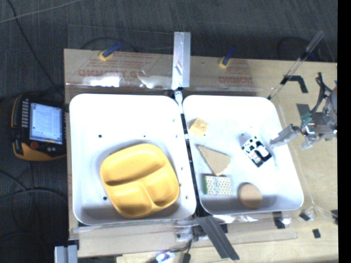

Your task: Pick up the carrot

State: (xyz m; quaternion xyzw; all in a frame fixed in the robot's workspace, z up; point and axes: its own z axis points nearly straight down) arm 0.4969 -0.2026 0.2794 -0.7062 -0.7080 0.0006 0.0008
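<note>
The right bin holds a tan wedge-shaped piece, a small yellow chunk, a round tan item, a green and white packet and a black and white object. I cannot tell which of these is the carrot. My gripper hangs at the far right, just outside the right bin's right rim, well apart from all these items. A grey bar reaches from it toward the bin's rim.
A yellow divided tray lies in the left bin. A metal strip stands at the back between the bins. A handheld pendant with a lit screen sits left of the bench.
</note>
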